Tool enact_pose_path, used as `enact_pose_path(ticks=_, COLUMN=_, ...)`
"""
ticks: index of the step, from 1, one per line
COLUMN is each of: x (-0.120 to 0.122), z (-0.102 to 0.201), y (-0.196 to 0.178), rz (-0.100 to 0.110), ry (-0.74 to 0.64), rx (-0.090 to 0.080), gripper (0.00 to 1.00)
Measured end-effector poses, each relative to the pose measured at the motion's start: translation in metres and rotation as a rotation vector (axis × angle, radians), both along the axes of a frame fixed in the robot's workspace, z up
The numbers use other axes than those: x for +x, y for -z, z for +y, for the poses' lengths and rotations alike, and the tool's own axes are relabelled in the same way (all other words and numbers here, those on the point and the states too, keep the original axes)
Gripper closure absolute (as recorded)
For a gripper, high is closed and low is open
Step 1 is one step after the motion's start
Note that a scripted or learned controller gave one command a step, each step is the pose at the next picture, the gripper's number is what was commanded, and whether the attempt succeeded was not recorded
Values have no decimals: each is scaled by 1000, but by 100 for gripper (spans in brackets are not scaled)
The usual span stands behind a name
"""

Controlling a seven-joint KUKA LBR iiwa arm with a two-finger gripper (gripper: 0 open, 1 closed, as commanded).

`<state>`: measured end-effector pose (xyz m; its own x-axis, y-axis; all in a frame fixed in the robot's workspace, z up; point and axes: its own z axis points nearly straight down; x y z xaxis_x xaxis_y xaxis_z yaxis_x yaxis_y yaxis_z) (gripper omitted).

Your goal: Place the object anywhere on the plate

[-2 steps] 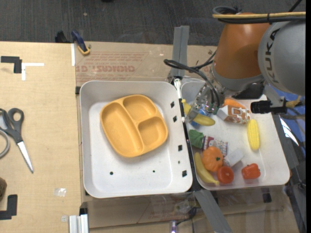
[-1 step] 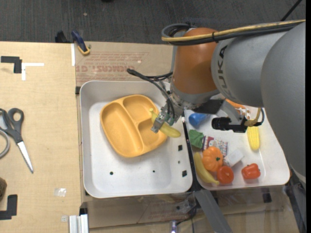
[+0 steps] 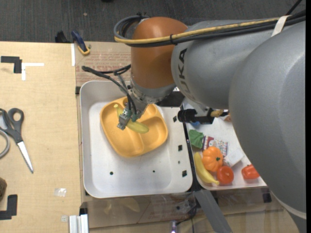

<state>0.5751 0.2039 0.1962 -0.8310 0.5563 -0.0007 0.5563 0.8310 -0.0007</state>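
A yellow sectioned plate lies tilted in the left white bin. My gripper reaches down over the plate's upper middle, under the orange wrist band. A small yellow-green object lies right at the fingertips, on or just above the plate. I cannot tell whether the fingers are closed around it.
The right bin holds a banana, a small orange pumpkin, a red tomato, a red pepper, a green item and a printed packet. Scissors lie on the wooden bench at left. The arm covers the right side.
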Motion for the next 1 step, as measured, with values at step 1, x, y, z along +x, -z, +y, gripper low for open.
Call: enact_pose_path(ticks=1, x=0, z=0, y=0, rz=0, ry=0, rx=0, gripper=0)
